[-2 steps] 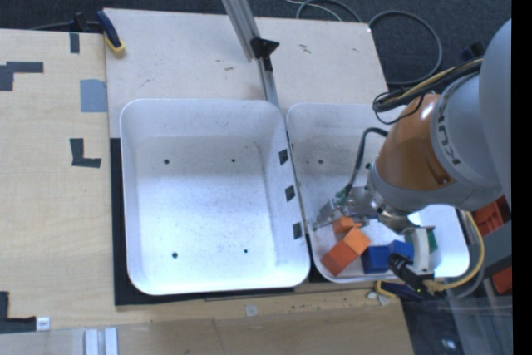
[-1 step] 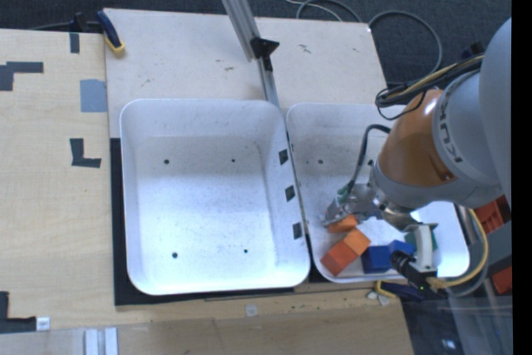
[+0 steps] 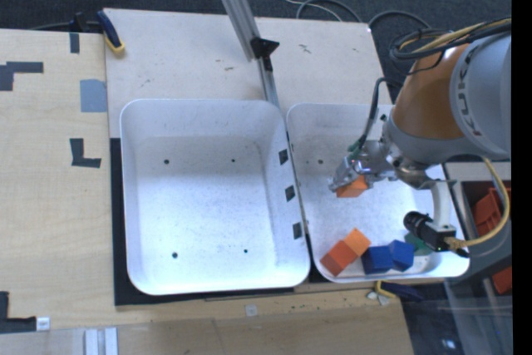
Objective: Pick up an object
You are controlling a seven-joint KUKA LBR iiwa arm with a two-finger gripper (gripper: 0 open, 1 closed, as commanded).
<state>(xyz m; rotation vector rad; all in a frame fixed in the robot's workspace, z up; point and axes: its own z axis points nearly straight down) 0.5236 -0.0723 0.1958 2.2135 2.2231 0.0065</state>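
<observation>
We observed the jaws (image 3: 352,179) over the right white plastic bin (image 3: 320,125), with a small orange block (image 3: 354,188) directly beneath them and apparently clamped between the fingers. We judged the block rigid, light and smooth-faced, best taken on two opposite flat sides. Below the jaws, toward the bin's near wall, lay another orange cube (image 3: 356,242), a red-orange block (image 3: 336,259) and two blue blocks (image 3: 388,256), closely clustered.

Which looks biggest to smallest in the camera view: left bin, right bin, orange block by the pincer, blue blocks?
1. Left bin.
2. Right bin, partly covered by the arm.
3. Blue blocks, taken together.
4. Orange block, partly hidden by the pincer, so unsure.
</observation>
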